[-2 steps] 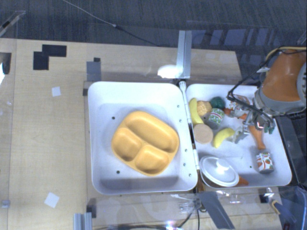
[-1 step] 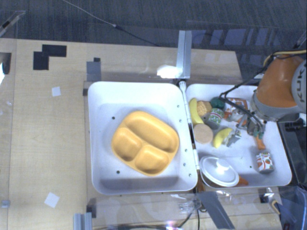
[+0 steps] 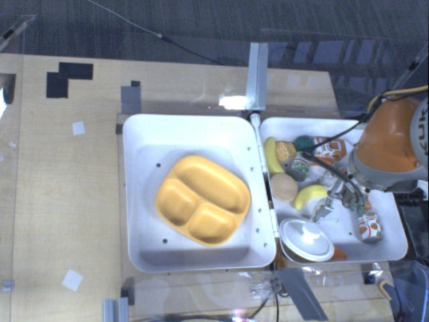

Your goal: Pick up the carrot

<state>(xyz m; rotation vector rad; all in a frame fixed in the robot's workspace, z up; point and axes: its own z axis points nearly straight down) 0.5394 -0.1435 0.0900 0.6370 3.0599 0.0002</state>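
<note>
A small orange piece of the carrot (image 3: 340,253) shows at the front of the right bin (image 3: 395,247), tucked against the white bowl (image 3: 306,239), which hides most of it. My gripper (image 3: 337,204) hangs over the middle of that bin, just right of the lemon (image 3: 310,196) and above the bowl. Its fingers (image 3: 324,210) stand open with nothing between them. The carrot lies a little in front of the gripper, apart from it.
The right bin also holds a corn cob (image 3: 276,155), a tan round item (image 3: 283,187), a green item (image 3: 305,142) and two orange-and-white cans (image 3: 370,227). A yellow divided plate (image 3: 203,198) lies in the left bin (image 3: 144,139).
</note>
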